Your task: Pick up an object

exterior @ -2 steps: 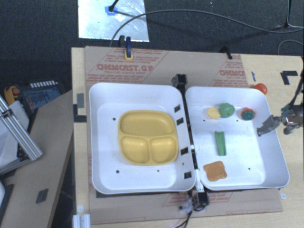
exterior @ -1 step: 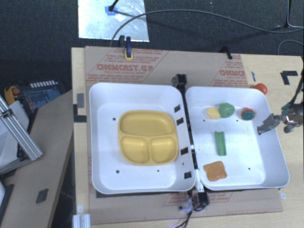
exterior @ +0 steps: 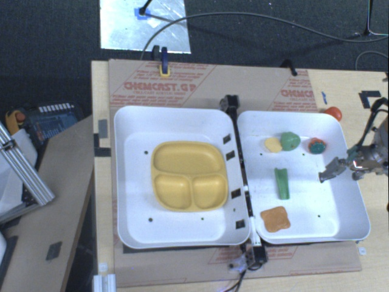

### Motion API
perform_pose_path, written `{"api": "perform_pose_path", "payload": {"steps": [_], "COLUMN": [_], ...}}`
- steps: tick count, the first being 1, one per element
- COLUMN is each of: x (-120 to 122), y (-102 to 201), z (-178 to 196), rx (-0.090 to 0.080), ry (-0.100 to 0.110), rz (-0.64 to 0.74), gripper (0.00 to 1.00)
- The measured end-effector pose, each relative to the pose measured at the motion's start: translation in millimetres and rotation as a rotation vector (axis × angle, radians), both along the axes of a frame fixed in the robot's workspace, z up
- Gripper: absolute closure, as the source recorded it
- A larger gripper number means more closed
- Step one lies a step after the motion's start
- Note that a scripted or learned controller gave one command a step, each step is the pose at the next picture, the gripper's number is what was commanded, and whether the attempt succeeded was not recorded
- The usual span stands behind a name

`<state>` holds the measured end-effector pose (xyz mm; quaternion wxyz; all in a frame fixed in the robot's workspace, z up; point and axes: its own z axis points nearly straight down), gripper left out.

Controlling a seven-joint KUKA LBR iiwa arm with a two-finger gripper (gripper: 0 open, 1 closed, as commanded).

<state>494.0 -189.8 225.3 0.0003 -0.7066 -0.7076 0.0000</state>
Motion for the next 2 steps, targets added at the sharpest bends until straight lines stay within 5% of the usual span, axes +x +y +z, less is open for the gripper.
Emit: {"api": "perform_pose_path", "payload": {"steps": [2], "x": [-3], "y": [11], "z": [-107], "rx": [0.001], "ry": [0.002], "rz": [0.000], "gripper": [0.00]}}
